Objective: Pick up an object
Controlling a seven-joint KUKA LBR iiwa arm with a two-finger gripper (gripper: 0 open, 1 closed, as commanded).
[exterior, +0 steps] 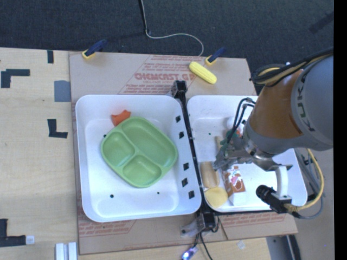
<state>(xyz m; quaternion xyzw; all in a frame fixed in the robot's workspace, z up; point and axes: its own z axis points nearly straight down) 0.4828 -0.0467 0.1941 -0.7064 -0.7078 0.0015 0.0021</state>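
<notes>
My gripper (224, 157) hangs low over the middle of the right bin (209, 110), at the end of the grey and orange arm. Just below it lie a tan bread-like piece (209, 173), a small printed packet (235, 181) and a round yellow item (216, 197). A brown piece (220, 143) lies right beside the gripper's left side. In the left bin (89, 145) sit a green divided plate (139, 151) and a small orange item (120, 116) at the plate's upper left edge.
A yellow corn-like object (203, 72) lies on the cardboard behind the bins. Blue and yellow clamps (94, 49) hold the cardboard's back edge. The black divider (186, 140) runs between the bins. The arm's body covers the right bin's right half.
</notes>
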